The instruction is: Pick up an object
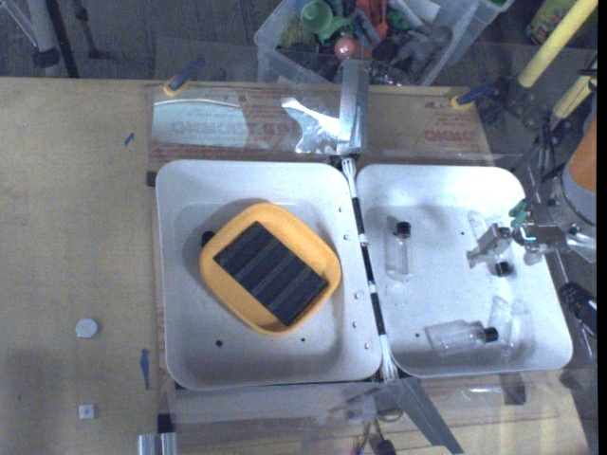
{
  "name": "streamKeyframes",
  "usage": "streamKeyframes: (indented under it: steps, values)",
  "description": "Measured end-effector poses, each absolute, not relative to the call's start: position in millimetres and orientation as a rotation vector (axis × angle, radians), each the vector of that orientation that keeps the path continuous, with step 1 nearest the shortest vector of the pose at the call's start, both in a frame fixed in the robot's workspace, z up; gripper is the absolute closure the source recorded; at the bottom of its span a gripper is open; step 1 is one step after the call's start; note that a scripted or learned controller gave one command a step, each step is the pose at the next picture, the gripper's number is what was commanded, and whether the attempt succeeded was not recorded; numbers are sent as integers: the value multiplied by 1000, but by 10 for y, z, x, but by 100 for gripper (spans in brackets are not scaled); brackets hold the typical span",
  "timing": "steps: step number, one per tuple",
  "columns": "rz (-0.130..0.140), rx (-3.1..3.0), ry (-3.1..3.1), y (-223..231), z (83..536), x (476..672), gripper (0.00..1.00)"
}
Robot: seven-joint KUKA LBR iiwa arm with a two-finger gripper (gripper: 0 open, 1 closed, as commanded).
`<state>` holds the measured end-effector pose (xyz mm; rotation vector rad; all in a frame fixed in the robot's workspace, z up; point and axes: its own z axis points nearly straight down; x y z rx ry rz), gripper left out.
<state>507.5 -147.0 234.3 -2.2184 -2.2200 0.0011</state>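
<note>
**Clear vials in the right bin**

Clear plastic vial with black cap [399, 247] stands near the white right bin's [455, 183] left wall; another [459, 334] lies near the front. My gripper [495, 242] hovers at the right side; I cannot tell its opening.

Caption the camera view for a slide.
End effector over the right bin among clear bottles; yellow tray in the left bin.
</note>
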Motion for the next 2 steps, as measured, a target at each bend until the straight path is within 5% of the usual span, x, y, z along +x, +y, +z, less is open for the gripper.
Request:
streamKeyframes:
  steps: [1,2]
  values:
    - [-2,-2182,-2266,-1726,2153,5672,0]
    - [-2,-1967,-2455,-2079,1077,5827,0]
